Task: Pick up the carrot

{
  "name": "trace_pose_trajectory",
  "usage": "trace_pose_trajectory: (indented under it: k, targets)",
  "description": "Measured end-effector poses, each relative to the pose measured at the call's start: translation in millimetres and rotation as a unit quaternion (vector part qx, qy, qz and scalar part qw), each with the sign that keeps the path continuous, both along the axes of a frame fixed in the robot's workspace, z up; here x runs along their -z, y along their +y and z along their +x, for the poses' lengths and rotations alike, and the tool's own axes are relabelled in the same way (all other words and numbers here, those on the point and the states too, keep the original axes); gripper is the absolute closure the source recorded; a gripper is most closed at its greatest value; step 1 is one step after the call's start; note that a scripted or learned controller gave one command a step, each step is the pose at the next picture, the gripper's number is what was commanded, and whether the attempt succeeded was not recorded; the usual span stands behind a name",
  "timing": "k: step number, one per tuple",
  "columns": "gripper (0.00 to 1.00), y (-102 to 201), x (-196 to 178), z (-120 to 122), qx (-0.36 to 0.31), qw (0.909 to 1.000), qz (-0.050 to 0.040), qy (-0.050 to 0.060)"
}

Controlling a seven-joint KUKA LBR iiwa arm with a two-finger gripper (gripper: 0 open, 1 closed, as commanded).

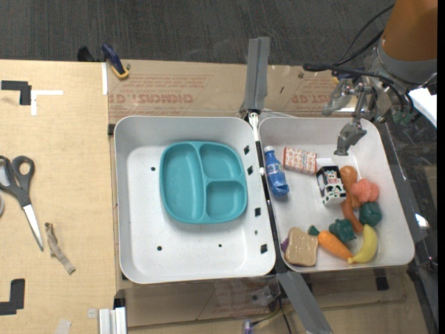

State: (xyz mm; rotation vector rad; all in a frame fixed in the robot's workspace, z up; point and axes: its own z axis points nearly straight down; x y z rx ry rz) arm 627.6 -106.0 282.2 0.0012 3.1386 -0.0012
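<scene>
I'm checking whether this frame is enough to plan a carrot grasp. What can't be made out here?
- Orange toy carrot, camera view: its tip runs behind the yellow banana, so its full length is hidden.
- Two-finger gripper: small and seen from above; its finger spacing is unreadable.
- Grey and orange arm: cut off by the top and right edges.
- Small black-and-white carton: print too small to read.

teal tray (204, 181), scissors (21, 190), banana (367, 245)

Glossy white plastic bins (132, 207), matt teal tray (204, 181) (smooth), pale wood bench (55, 186)
</scene>
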Motion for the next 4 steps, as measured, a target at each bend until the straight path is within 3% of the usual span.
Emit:
trace_pose_trajectory:
  k: [1, 2, 3, 4]
  targets:
    - [0.00, -14, 132, -61, -0.018, 0.9998, 0.0002, 0.001]
    - [0.00, -24, 191, -136, -0.043, 0.9991, 0.0006, 0.001]
    - [0.00, -94, 189, -98, -0.003, 1.0000, 0.0000, -0.001]
    - [0.00, -110, 190, -140, 0.114, 0.9935, 0.0010, 0.001]
